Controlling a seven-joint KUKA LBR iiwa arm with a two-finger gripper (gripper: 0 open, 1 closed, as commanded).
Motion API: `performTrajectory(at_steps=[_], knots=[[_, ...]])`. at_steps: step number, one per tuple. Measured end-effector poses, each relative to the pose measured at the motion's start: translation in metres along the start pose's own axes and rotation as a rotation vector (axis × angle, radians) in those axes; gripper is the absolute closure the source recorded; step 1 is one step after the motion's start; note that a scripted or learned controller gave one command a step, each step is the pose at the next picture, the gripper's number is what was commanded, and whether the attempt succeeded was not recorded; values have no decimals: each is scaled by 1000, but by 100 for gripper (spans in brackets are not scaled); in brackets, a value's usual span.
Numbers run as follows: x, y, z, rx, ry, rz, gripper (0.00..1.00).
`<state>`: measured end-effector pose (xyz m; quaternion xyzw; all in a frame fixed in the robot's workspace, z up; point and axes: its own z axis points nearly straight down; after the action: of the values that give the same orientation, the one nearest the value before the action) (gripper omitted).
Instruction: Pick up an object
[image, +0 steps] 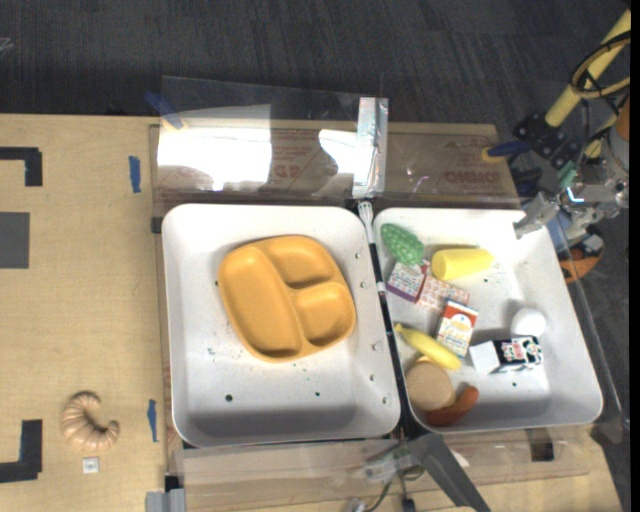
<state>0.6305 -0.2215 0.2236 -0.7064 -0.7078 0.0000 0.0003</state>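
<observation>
End effector (533, 215) at upper-right corner of right bin (575, 330), hovering over rim; cannot tell its state, nothing seen in its grasp.

Nearest candidate: yellow cylinder (461, 263), lying inside right bin, left of and slightly below end effector, long axis roughly left-right.

Other items cluster farther left and lower in right bin: green piece (402, 243), banana (429, 347), small cartons (455, 328).

Judgement: coming move needs travel leftward and descent into right bin.

End effector (533, 218) finger state unclear
</observation>
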Motion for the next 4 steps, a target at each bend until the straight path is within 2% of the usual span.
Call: performTrajectory(at_steps=[1, 2, 3, 4], knots=[[51, -18, 90, 9, 2, 399, 0], [90, -5, 137, -2, 0, 196, 0], [90, -3, 125, -7, 0, 195, 100], [90, -5, 126, -1, 0, 195, 0]])
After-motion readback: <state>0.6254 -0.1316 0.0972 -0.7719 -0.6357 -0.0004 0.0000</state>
